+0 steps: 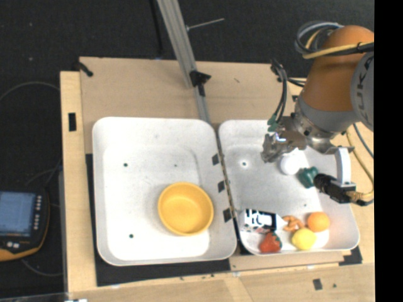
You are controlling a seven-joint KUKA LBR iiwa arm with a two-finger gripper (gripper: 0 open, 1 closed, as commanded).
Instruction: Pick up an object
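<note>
You are looking down on a bench (126,93) that carries two shallow white bins side by side. The left bin (126,143) holds a yellow bowl (185,207), which sits upright toward the near middle of that bin, close to the divider between the bins. The right bin (252,175) holds the loose objects, grouped along its near edge: a black-and-white item (260,219) nearest the divider, a red strawberry-like piece (271,243) just in front of it, a small orange piece (291,222) beside that, a yellow lemon-like fruit (303,238), and an orange fruit (318,221) touching or just beside the yellow one. A white rounded object (290,163) and a dark green object (306,177) lie farther back in the right bin, close under the wrist. The arm (334,74) reaches in from the right, its orange band above the wrist, and the gripper (273,148) sits over the far part of the right bin, just beside the white rounded object. Whether the pincer is open or closed cannot be told from this view, and no object can be seen held in it. A grey metal post (179,36) rises at a slant behind the bins, and a handheld pendant (19,222) lies off the bench at the left.
</note>
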